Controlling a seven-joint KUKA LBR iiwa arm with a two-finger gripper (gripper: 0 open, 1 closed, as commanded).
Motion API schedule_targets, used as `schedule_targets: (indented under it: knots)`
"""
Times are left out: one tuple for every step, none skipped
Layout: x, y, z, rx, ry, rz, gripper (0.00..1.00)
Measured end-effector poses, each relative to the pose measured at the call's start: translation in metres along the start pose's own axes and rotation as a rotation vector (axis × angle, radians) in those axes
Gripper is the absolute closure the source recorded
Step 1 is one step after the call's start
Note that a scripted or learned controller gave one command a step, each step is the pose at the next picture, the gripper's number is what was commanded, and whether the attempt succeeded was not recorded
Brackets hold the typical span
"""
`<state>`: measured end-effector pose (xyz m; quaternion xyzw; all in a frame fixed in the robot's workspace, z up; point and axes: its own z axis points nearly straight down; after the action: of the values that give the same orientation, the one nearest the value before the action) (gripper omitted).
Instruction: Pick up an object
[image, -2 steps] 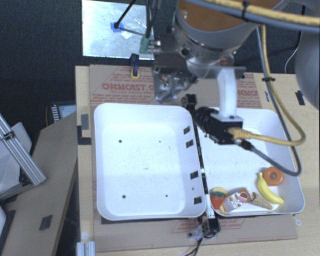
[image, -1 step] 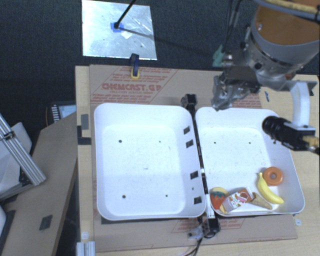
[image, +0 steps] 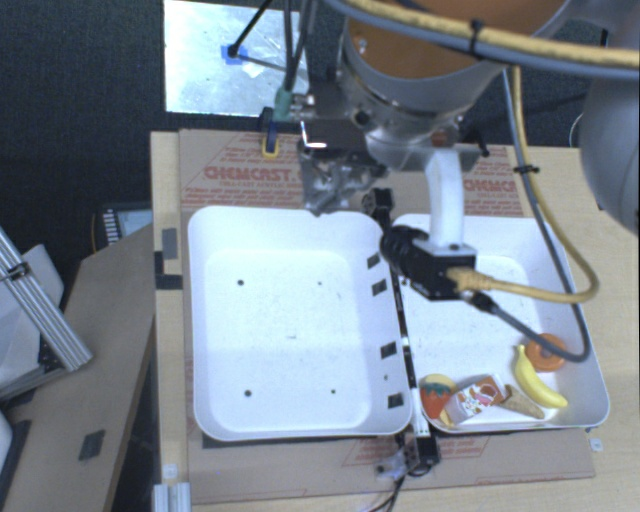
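Observation:
Several small objects lie along the front edge of the right bin (image: 590, 400): a yellow banana (image: 538, 378), an orange round piece (image: 546, 351) behind it, a red-orange round fruit (image: 437, 393), a white and red packet (image: 474, 398) and a tan wedge (image: 521, 403). My gripper (image: 334, 187) hangs high under the grey wrist, over the back rim of the left bin (image: 290, 330), far from those objects. Nothing shows in it.
A black box with a yellow cable (image: 432, 266) hangs off a white post over the divider between the bins. Cardboard (image: 240, 170) lies under both bins. A metal rail (image: 35, 305) leans at the left edge.

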<state>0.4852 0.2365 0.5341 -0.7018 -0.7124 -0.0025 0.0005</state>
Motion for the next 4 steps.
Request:
schedule_targets:
  knots:
    - [-0.003, 0.000, 0.130, 0.014, -0.009, 0.014, 1.00]
    - [-0.004, 0.032, 0.234, 0.007, -0.006, 0.016, 1.00]
    - [-0.004, 0.031, 0.230, 0.003, -0.003, 0.015, 0.00]
    - [-0.028, 0.000, 0.169, -0.003, -0.002, 0.017, 0.00]
